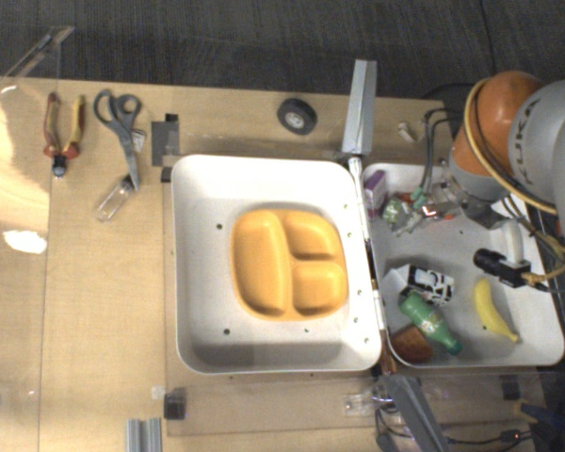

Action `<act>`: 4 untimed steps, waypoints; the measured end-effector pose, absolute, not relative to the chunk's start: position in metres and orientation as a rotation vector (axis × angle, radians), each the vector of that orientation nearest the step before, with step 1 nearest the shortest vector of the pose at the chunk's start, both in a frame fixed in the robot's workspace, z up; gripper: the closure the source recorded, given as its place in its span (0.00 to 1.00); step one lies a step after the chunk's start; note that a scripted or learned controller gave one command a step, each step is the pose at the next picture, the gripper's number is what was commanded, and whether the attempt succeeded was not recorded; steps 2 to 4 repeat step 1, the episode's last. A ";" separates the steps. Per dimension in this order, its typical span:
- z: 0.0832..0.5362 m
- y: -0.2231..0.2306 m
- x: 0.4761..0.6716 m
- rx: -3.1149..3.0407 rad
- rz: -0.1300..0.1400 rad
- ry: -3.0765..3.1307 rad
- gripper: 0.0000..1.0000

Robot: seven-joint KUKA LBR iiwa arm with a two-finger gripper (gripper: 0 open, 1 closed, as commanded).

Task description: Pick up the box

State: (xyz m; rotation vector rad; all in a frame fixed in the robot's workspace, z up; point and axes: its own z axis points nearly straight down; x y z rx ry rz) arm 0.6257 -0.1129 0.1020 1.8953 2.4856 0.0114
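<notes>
Gripper [422, 205] hangs over the upper left of the right bin [546, 351], near a purple item [375, 192] at the dividing wall. Clenched or released? Can't tell from here. The black-and-white box [430, 283] lies lower down, left of centre, just beside the green bottle [431, 320]. Bare white floor separates it from the banana [492, 311] on the right.

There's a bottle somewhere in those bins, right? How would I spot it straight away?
Look at the white bin on the right of the picture, the one crowded with small things. Near its front left corner a bottle lies on its side, slanted, just left of the yellow banana. Among its neighbours it alone is bright green.
</notes>
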 end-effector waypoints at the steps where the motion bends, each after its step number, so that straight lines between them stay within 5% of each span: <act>1: 0.148 -0.088 0.646 1.797 -0.024 2.554 1.00; 4: 0.148 -0.088 0.646 1.797 -0.024 2.554 1.00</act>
